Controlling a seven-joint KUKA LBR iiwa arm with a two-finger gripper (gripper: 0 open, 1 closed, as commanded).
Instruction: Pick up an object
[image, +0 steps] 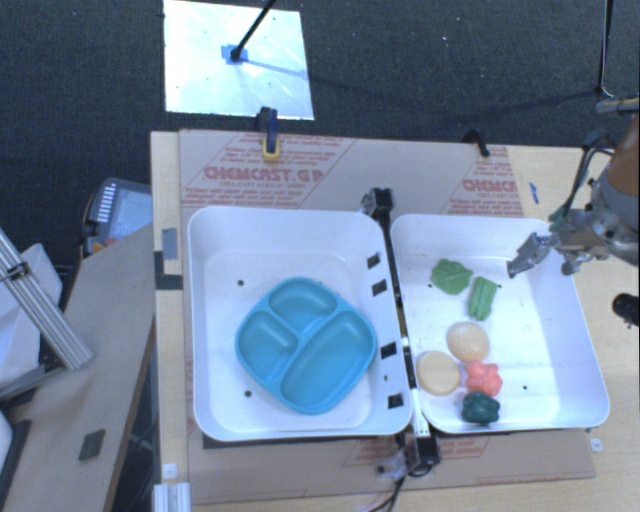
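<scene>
The gripper (538, 253) is hanging over the right bin's (570, 340) far edge, arm cut off at the frame; I cannot tell its state; toy foods (468, 340) are lying apart below, beside a blue tray (305, 345).

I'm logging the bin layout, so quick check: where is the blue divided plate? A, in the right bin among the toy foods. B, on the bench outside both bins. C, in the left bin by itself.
C: the blue divided plate lies flat in the left bin, while the small toy foods sit in the right bin.
</scene>
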